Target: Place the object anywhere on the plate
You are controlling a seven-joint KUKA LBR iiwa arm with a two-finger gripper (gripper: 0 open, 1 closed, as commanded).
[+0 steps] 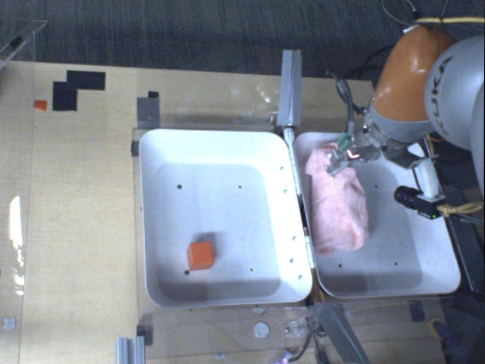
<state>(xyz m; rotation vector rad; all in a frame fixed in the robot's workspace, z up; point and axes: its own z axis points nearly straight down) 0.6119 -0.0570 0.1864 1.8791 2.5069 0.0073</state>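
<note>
Since the gripper (342,155) sits right at the far end of the pink bundle (339,207), what matters to me is how that bundle runs away from it: its long axis goes from the far side of the right bin (424,279) towards the near side, close along the bin's left wall, and the gripper hangs over its far tip, not its middle. From my seat the tool looks to be touching or just above the soft, crumpled top edge, but I cannot tell whether it is open or closed, nor whether any of the pink material is caught in it, so I will not count this as a hold. I judge the pink bundle to be the thing the task means, because the arm (413,74) is working at it, reaching in from the right with its orange band above the bin's far corner. The other candidate, a small orange block (201,255), lies in the left bin (227,150) near its near wall, well apart from the gripper and across the divide between the bins. I cannot say with confidence what is meant to serve as the plate. If I were to grasp here, I would expect an end grip on something this limp to let the rest trail and sag below the tool
</note>
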